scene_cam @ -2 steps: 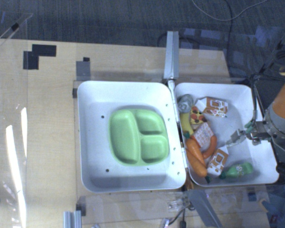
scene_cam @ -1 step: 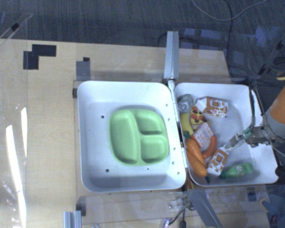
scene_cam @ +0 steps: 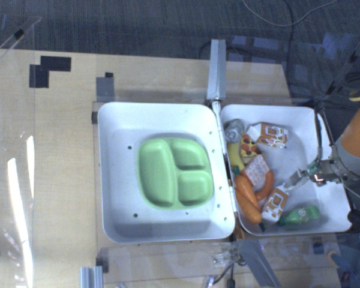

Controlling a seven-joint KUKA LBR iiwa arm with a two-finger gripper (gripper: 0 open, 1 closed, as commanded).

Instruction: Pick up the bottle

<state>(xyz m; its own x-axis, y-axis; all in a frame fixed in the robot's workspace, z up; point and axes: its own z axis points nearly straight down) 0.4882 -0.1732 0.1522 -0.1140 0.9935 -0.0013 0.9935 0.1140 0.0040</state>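
The green plastic bottle (scene_cam: 300, 215) lies on its side near the front edge of the right-hand shallow white bin (scene_cam: 300, 116), its cap end toward a small orange-and-white carton (scene_cam: 275, 203) just beside it. Nothing grips it.

The grey arm with its orange band (scene_cam: 355, 138) enters from the right and is cut off by the frame edge, so most of it is hidden. Its two-finger gripper (scene_cam: 297, 179) hangs over the bare floor of the right bin, above and apart from the bottle. The thin metal fingers (scene_cam: 292, 183) are small and blurred; they seem to stand slightly apart with nothing between them, though the gap is hard to judge.

The left side of the same bin is crowded: a grey metal can (scene_cam: 234, 130) at the back, a second orange-and-white carton (scene_cam: 271, 135) beside it, a yellow banana (scene_cam: 234, 153) partly covered along the bin wall, a red patterned packet (scene_cam: 258, 171), and an orange carrot-shaped toy (scene_cam: 247, 197) lying over the others at the front. Several of these overlap, and their edges cannot be told apart cleanly.

The left white bin (scene_cam: 117, 161) holds a pale green divided plastic tray (scene_cam: 174, 173) with three compartments.
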